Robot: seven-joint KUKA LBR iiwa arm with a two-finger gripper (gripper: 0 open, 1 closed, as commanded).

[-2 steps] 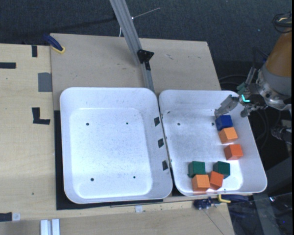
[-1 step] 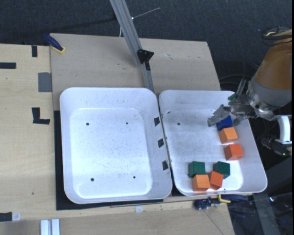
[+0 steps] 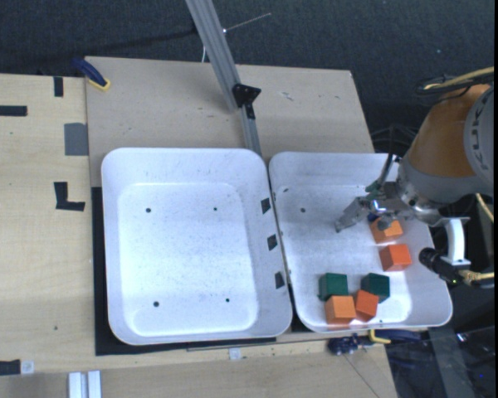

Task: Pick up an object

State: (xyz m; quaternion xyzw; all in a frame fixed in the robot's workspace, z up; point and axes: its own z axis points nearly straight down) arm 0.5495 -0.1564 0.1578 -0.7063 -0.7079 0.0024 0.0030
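the grey metal pincer (image 3: 367, 212) hangs low in the right-hand shallow white plastic bin (image 3: 315, 181); its grip i cannot tell. just beside it sits an orange cube (image 3: 388, 230), another orange block (image 3: 395, 258) nearer the bin's front, then two matte green blocks (image 3: 334, 284) and two orange ones (image 3: 341, 308).

Grey arm (image 3: 448, 168) with a broad orange band (lettering partly visible), ending in a grey metal tool (image 3: 354, 216).

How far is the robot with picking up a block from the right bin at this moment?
Done: the arm has reached into the right bin, with the pincer low over its floor. In hand: nothing can be seen held. Left: grasping and lifting. Two orange blocks lie beside the wrist; two green blocks and two more orange ones sit near the front edge.
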